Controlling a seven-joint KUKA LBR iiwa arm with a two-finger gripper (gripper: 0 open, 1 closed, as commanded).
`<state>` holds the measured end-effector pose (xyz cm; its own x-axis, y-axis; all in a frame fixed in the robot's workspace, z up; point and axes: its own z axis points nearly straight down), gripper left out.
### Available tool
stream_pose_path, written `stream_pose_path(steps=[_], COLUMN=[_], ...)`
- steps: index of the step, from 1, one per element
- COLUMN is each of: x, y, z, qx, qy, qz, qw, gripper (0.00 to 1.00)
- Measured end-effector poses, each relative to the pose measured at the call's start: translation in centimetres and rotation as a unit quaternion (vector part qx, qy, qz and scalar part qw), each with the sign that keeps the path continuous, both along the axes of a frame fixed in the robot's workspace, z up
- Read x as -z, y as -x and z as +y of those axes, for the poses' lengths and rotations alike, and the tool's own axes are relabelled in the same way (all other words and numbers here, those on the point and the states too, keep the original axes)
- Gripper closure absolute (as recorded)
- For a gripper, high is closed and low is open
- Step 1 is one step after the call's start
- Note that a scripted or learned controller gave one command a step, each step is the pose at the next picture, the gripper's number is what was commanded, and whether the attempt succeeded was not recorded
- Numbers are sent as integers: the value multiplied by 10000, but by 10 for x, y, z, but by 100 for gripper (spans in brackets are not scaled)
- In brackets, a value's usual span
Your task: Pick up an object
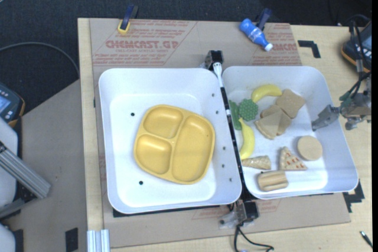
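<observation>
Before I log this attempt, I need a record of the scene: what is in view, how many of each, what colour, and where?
Bins: two, white, side by side on the bench.
Divided plate: one, yellow, in the left bin.
Bananas: two, yellow, right bin, one at the top, one along its left wall.
Broccoli: one, green, right bin, upper left.
Bread slices: about three, tan, right bin, centre.
Round cracker: one, tan, right bin.
Pizza slice: one, right bin, lower part.
Bread roll: one, brown, right bin, bottom.
Bottle: one, blue, on the cardboard behind the bins.
Gripper: one, grey, over the right bin's right side.
</observation>
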<state>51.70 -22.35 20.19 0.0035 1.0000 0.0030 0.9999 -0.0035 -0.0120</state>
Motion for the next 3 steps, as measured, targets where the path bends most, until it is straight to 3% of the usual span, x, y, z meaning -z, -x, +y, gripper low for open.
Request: stream_pose_path(steps=[1,3], x=[-6,86], y=[-3,1], z=[0,11], qx=[-18,-16], qy=[19,0], qz=[-62,-32], qw=[10000,10000], gripper=[0,0])
